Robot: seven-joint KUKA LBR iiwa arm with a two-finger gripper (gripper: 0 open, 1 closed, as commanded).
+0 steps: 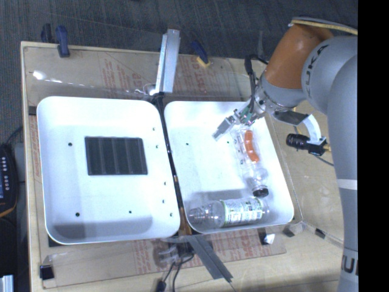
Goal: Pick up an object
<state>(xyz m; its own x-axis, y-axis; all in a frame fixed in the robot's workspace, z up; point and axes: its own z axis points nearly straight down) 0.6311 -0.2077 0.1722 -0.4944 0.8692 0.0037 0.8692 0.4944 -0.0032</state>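
We see the grey arm (328,102) reaching in from the right, its orange band (292,53) above the wrist, with the gripper (228,126) low over the upper part of the right bin (182,163). We cannot tell how the gripper is set, as it is small and blurred against the white floor of the bin, and nothing shows clearly in its grasp.

Just below and to the right of the gripper lies a small clear bottle with an orange label (250,157), running lengthwise down the right side of the bin with its dark cap toward the near end. Along the near wall of the same bin lies a larger clear bottle (228,213) on its side, with a printed label around its middle.

The left bin (61,120) sits beside the right one, their rims touching, and it holds a flat dark ribbed panel (115,156) near its middle. Both bins rest on the table (91,66), which has blue clamps (62,40) at its far edge.
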